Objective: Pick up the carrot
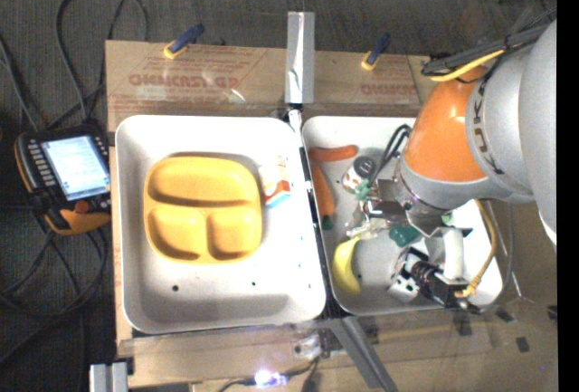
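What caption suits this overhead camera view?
Arm reaching over right bin near carrot; yellow tray in left bin.

Left bin (136, 291): open from above; a yellow divided tray (204, 207) fills its middle, bare white floor along the near side and left edge
Left bin, right side: a small red and white packet (279, 189) lies just beside the tray
Right bin (488, 286): crowded; the arm (470, 141) covers its right half
Right bin, left wall: a carrot (321, 191) lies along it, open from above
Right bin, near left corner: a banana (345, 265) curves around a white object
Between bins: the rims touch, no gap
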